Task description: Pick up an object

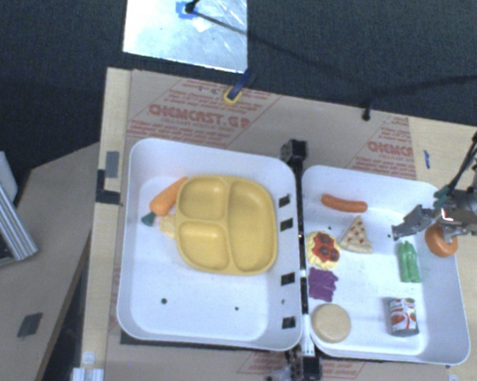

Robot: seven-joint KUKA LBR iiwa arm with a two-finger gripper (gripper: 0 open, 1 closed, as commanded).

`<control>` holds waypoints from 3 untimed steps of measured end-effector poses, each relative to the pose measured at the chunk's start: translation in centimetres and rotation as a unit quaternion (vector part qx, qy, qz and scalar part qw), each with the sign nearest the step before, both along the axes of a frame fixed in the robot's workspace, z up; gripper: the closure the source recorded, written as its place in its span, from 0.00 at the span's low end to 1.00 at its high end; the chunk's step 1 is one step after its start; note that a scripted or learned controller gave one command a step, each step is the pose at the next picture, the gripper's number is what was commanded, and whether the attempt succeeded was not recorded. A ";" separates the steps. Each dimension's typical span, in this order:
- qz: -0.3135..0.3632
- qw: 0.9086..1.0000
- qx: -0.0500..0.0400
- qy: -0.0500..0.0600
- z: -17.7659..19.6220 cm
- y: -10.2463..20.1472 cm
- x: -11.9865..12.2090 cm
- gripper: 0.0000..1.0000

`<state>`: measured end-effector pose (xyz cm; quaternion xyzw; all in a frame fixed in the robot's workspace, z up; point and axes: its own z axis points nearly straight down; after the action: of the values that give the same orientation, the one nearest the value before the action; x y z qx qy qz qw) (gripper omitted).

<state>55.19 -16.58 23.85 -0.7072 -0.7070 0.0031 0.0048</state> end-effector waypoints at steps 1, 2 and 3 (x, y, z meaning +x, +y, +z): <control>0.002 1.000 -0.001 -0.006 0.7 0.0 0.3 0.00; 0.001 1.000 -0.001 -0.006 -5.2 0.5 -0.3 0.00; 0.001 1.000 -0.001 -0.006 -9.2 0.4 -0.2 0.00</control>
<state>55.01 -16.15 14.66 -0.7066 -0.7076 -0.0002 0.0001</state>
